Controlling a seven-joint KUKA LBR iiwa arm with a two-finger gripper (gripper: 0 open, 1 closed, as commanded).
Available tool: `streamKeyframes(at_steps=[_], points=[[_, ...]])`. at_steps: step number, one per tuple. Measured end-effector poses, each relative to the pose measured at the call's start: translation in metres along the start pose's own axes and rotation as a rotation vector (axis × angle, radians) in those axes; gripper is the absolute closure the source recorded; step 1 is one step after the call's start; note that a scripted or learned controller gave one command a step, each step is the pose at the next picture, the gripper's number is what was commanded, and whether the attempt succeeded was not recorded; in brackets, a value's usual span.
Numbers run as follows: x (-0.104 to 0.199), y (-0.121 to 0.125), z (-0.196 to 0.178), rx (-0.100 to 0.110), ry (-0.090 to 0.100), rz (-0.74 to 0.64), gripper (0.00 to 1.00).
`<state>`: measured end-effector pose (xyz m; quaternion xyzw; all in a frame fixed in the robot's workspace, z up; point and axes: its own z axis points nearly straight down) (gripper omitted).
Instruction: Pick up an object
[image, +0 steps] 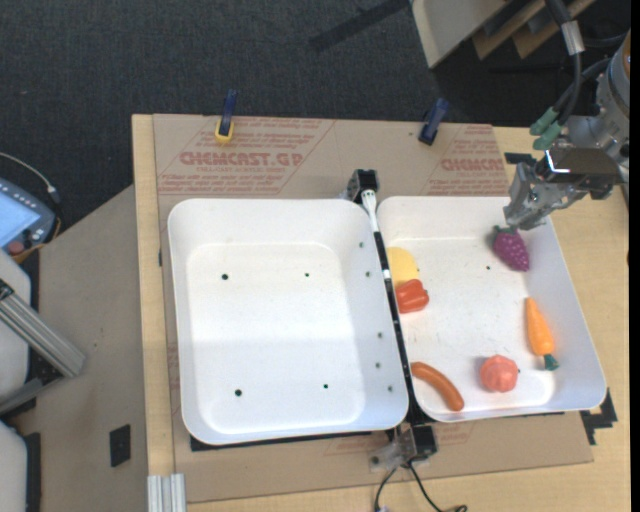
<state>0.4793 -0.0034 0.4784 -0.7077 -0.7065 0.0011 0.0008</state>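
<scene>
1. Setting: dark carpeted floor; a bench topped with brown printed board, two clamps at its far edge, bearing two shallow white bins side by side.
2. Task's thing, likely: purple grape bunch, a toy by its look, lying in the far right part of the right bin, near that bin's far edge. Judged light, stiff plastic, knobbly and somewhat slippery; not fragile. Best hold: across the narrow width of the bunch at mid-body, where the lumps give the fingers purchase; the tapered tip would likely slide out.
3. Gripper: poised just above and beside the bunch's stem end, at the bin's far right corner. Whether the fingers are spread or pressed together cannot be told; nothing is seen pinched between them.
4. Same bin, further out: orange carrot along the right edge; pink round fruit and sausage near the front edge; yellow piece and red pepper against the dividing wall.
5. Left bin: plain white tray with small dark dots on its floor.
</scene>
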Motion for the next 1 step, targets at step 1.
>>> streamKeyframes(at_steps=[1], points=[[0.0111,0.0002,-0.0604,-0.013,0.001,-0.003,1.0]])
